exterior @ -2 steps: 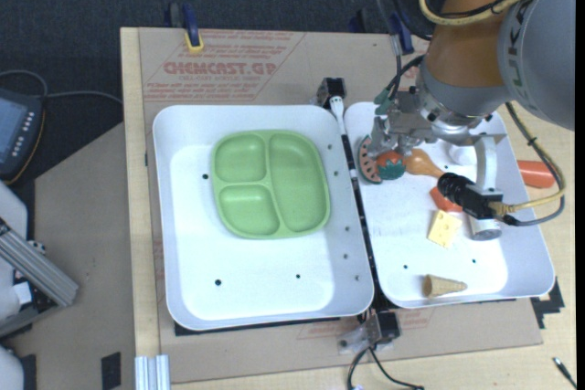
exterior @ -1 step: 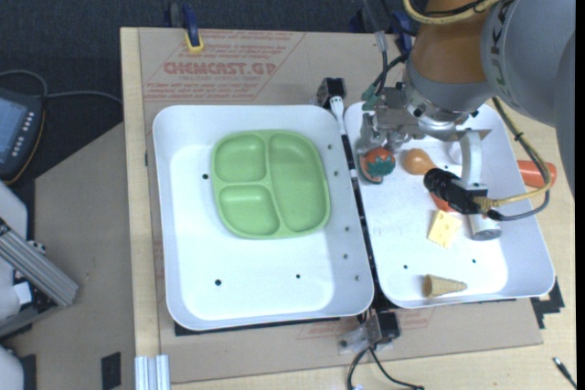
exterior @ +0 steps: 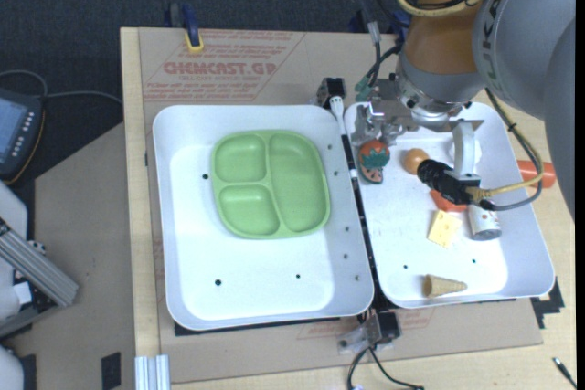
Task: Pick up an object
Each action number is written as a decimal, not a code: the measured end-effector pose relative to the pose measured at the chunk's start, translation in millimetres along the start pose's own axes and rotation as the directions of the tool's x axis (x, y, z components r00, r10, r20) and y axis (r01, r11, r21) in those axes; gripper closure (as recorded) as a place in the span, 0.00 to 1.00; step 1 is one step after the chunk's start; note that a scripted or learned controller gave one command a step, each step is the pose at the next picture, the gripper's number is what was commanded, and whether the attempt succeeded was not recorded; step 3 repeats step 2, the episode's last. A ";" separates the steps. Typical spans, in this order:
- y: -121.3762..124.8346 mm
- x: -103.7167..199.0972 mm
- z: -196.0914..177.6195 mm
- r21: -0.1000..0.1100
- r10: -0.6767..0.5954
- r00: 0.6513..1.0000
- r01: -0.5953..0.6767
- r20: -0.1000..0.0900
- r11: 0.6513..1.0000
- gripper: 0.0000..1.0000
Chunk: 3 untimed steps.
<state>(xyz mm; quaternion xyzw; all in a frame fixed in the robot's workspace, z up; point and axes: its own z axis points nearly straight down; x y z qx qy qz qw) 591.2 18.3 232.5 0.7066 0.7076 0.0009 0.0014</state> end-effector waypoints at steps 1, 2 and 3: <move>-0.2 -6.9 -1.0 0.000 0.002 1.000 -0.002 0.001 1.000 1.00; -3.8 -11.0 16.4 0.007 0.002 1.000 -0.002 0.000 1.000 1.00; -3.8 -11.0 16.4 0.007 0.002 1.000 -0.002 0.000 1.000 1.00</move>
